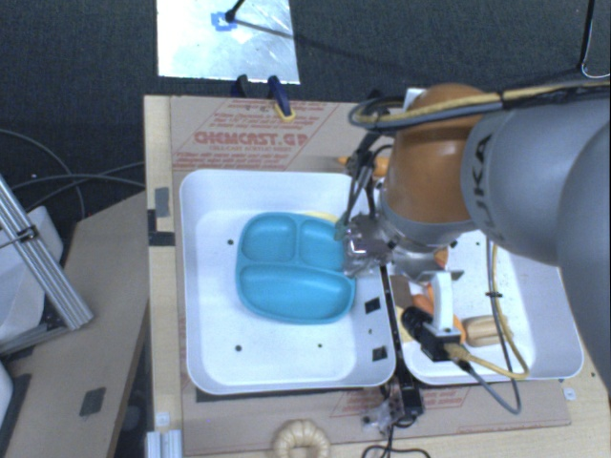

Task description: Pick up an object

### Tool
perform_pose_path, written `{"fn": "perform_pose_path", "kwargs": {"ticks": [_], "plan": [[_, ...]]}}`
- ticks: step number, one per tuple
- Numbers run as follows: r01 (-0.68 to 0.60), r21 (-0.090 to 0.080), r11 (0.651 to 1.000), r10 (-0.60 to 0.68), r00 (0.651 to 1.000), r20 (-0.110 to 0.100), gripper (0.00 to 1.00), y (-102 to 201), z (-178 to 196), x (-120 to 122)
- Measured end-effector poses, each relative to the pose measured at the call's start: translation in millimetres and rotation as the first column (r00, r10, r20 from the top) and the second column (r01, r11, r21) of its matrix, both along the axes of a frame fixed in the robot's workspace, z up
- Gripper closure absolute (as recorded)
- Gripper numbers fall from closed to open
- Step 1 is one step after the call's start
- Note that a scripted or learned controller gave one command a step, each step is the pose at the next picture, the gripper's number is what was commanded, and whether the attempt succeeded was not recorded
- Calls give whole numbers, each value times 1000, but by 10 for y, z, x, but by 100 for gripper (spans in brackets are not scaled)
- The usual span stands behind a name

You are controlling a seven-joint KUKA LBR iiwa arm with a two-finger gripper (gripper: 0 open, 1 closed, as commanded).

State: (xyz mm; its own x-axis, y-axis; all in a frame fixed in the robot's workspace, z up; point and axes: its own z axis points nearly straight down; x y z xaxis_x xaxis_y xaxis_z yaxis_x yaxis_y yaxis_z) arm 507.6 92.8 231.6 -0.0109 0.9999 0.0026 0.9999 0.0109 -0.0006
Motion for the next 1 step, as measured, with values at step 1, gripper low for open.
{"fn": "perform_pose_path", "kwargs": {"ticks": [1], "plan": [[4, -2, 1000, -4, 1000, 0, 100, 275, -92, -66]]}}
